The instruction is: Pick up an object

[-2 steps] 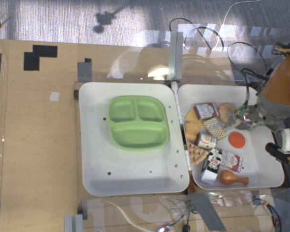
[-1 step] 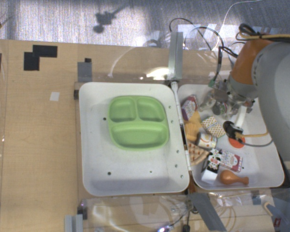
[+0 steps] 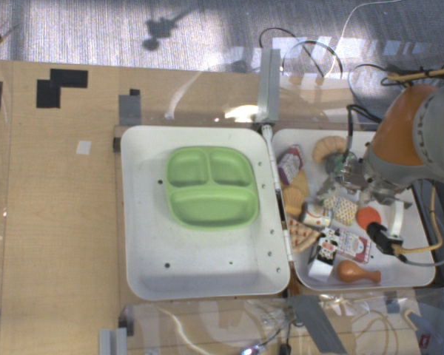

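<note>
I reach in from the right, my grey arm with its orange band (image 3: pixel 396 135) over the right bin (image 3: pixel 422 276), and my pincer (image 3: pixel 345 174) hangs low among the clutter near the bin's middle. Whether it is wide, narrow or gripping something I cannot tell; the wrist hides that part. Around it lie the things I might pick: a croissant (image 3: pixel 328 148) at the back, a dark red packet (image 3: pixel 289 164) by the dividing wall, a pizza slice (image 3: pixel 303 234) in front of that, a waffle-patterned piece (image 3: pixel 345 211) just under my wrist, a red-orange ball (image 3: pixel 368 217) beside it, and a brown drumstick (image 3: pixel 355 273) at the front edge. The left bin (image 3: pixel 144 272) holds a green divided plate (image 3: pixel 211 187), lying flat near its centre.
</note>
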You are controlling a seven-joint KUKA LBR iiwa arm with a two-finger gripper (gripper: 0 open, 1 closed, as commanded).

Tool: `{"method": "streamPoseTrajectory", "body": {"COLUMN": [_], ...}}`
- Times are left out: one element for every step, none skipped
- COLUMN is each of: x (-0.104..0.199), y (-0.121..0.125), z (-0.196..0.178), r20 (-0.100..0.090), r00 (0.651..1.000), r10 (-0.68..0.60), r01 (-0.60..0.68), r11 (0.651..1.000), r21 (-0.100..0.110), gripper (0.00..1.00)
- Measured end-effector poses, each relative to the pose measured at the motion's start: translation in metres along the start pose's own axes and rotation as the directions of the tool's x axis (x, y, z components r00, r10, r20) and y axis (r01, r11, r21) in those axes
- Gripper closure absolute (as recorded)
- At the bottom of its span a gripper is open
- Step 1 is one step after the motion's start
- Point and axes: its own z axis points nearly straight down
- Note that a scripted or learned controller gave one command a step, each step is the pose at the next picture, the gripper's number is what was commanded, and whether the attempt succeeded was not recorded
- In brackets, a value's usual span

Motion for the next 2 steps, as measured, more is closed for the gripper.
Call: {"method": "streamPoseTrajectory", "body": {"x": [-0.006,0.003], "y": [-0.034,-0.074], "z": [-0.001,-0.002], "r20": [0.0,0.0], "r00": [1.0,1.0], "r10": [-0.012,0.014], "r01": [0.012,-0.014], "r11": [1.0,1.0], "r21": [-0.004,-0.007], "gripper": [0.0,0.0]}}
